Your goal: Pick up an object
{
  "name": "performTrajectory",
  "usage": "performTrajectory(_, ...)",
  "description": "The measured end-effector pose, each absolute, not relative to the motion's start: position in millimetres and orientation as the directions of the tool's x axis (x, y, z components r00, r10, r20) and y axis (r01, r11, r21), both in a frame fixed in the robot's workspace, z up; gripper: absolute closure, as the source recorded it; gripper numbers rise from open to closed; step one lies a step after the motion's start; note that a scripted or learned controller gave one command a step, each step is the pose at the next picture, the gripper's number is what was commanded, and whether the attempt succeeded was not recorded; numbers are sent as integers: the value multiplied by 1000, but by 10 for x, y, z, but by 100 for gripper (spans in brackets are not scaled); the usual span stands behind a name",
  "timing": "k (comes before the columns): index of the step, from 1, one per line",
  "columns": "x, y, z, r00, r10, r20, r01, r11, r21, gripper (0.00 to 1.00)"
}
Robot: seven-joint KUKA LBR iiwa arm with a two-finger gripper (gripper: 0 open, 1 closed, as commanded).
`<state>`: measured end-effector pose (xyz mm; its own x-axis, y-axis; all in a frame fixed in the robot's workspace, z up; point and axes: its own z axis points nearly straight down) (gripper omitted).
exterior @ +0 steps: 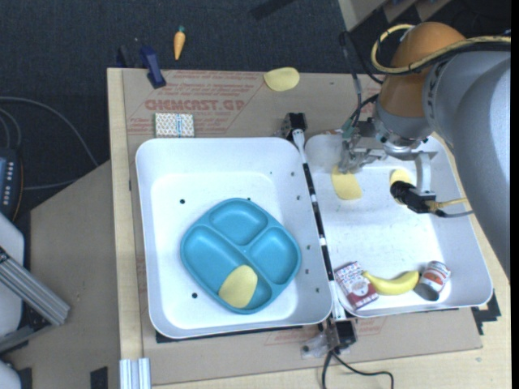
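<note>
The left white bin point(154, 217) holds a blue sectioned plastic tray point(239, 250) carrying a yellow oval piece point(238, 287). The right white bin point(454, 258) holds a yellow banana point(392, 282), a small can point(434, 279) and a pale yellow wedge point(347, 185) beneath the jaws point(350, 159); their state cannot be told.

So around the left bin point(162, 241): a blue tray point(243, 245) with compartments sits inside it, and a yellow lump point(238, 286) lies in the tray's near compartment. The bin rests on a brown board point(130, 136) with red print on it. Just past the bin's far-left corner there's a small patterned packet point(174, 124). Farther back, a blue clip point(152, 66) sits at the board's far-left edge, a yellow disc point(281, 79) at its far edge, and a little carrot point(179, 43) lies on the dark floor point(65, 23) beyond.
</note>
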<state>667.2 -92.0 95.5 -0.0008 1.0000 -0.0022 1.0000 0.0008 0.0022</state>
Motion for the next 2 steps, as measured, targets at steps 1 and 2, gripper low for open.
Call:
performTrajectory(1,6671,-920,953,-1,1000,-2,1000,1,2,0)
performTrajectory(2,6664,-997,849,0,1000,-1,1000,0,0,0)
